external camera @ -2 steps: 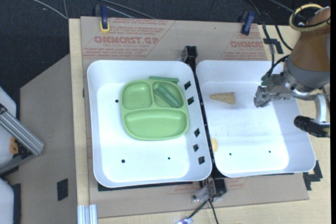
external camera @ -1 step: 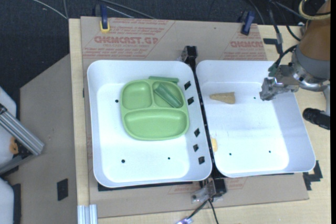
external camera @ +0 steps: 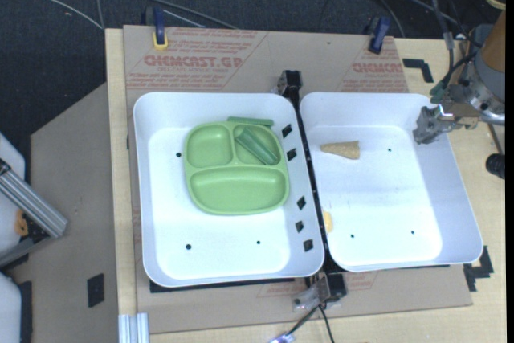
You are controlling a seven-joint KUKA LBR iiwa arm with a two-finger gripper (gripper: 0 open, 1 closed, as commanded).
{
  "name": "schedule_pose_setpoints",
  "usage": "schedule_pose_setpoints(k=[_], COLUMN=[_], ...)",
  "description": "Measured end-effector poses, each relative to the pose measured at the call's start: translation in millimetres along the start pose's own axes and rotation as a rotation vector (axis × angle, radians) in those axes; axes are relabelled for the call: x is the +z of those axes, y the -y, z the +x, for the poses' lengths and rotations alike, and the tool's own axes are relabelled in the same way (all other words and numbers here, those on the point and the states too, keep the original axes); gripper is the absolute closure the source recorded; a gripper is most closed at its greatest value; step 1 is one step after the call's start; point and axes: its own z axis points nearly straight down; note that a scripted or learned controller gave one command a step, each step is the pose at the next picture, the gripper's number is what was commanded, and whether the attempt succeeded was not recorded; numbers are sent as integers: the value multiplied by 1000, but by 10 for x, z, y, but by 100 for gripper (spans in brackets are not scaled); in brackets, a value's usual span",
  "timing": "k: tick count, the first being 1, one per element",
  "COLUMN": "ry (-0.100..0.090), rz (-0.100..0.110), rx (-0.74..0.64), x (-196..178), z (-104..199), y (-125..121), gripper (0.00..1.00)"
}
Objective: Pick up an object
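Over right bin, at its far right rim: gripper hangs low, nothing between fingers; whether spread or pressed together, cannot tell from this slanted view.

Tan wedge-shaped piece lies on floor of right bin, upper middle, well apart from gripper, off toward divider. Green divided plate with green stick sits in left bin.

Step in hand, as I judge: approach (no contact yet). Best to centre over tan piece, straddle its narrow width, descend straight to floor before closing

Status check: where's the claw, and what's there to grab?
Claw at right bin's upper right rim. Tan wedge lies apart, untouched. Green tray in left bin.
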Motion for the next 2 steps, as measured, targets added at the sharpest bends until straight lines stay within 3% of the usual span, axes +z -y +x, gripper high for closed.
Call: schedule_pose_setpoints(k=[2], ry=[-5], rz=[8], rx=[-5], x=[-78], z=[1027], y=[162], gripper=[100])
